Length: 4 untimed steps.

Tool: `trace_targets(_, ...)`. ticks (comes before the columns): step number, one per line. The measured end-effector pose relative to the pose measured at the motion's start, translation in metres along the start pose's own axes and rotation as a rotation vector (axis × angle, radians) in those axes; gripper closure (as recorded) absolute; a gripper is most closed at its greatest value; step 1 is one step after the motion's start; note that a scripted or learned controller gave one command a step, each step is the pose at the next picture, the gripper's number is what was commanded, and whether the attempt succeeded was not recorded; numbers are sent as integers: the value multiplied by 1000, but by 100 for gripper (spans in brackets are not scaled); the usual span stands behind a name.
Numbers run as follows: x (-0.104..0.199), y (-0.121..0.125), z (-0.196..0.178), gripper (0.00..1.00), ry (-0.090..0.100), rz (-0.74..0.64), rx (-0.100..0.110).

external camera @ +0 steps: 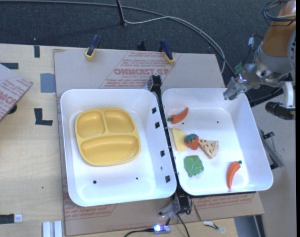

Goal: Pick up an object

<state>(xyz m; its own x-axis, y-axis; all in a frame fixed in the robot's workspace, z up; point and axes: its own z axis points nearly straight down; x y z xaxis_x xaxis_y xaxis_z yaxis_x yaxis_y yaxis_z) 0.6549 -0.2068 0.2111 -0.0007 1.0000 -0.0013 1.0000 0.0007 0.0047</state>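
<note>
We're at the approach stage: the gripper (pixel 232 93) sits over the far right corner of the right bin (pixel 252 127), at its rim, clear of every item. We cannot tell whether it is released or clenched from this angle, and nothing is visibly carried.

Candidate things are all in the right bin:
- orange pepper (pixel 179 115) near the far left, lying alone
- cheese wedge (pixel 178 139) against the divider side
- small red-and-teal piece (pixel 191 141) touching the pizza slice (pixel 209 147) (cluttered, we'd skip these)
- green leaf (pixel 193 165) lying flat, just below the cluster
- second orange pepper (pixel 232 173) near the front right wall, isolated

Our call: go for one of the two peppers. Both have free space around them, so the descent should not nudge neighbours. We'd align the grasp across the narrow width, not along the length, and centre it on the body (the tapered tip would likely slip out). The front pepper lies near the wall, so watch clearance on that side.

Left bin (pixel 71 132) holds only a yellow divided tray (pixel 108 136), three compartments, nothing in them. It looks too wide and flat for a pinch grasp, so we'd leave it.
</note>
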Motion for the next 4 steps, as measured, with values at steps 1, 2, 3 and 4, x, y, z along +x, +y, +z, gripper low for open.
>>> trace_targets(1,40,-11,-2,100,2,-2,4)
trace_targets(2,81,-24,-6,100,2,-2,5)
trace_targets(3,136,-42,1,100,2,-3,6)
trace_targets(4,184,-46,-4,100,2,-4,5)
